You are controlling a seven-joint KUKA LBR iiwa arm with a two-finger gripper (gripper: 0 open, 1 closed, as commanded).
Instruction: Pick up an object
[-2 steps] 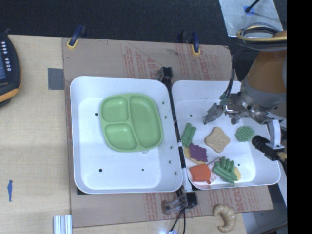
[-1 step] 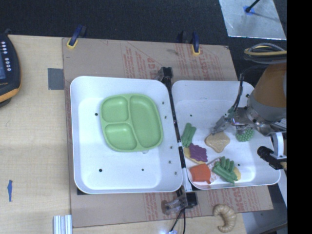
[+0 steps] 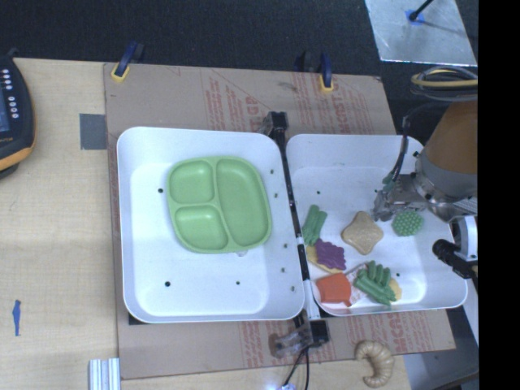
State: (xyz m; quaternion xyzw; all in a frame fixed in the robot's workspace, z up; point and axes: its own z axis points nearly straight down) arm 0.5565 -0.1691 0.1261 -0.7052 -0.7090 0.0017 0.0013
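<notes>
The right white bin (image 3: 341,157) holds several toy foods: a green pod (image 3: 314,223), a purple grape cluster (image 3: 330,255), a tan bread slice (image 3: 362,234), a red-orange piece (image 3: 334,288), a green bean bunch (image 3: 375,283) and a green broccoli-like piece (image 3: 408,222). My gripper (image 3: 392,203) hangs over the bin's right side, just left of the broccoli piece and up-right of the bread slice. The arm's body covers its upper part.
The left white bin (image 3: 138,242) carries a green divided plate (image 3: 219,203). A tan croissant (image 3: 376,361) lies on the cardboard below the right bin. A black clip (image 3: 278,123) sits between the bins at the top. A controller (image 3: 12,108) rests at far left.
</notes>
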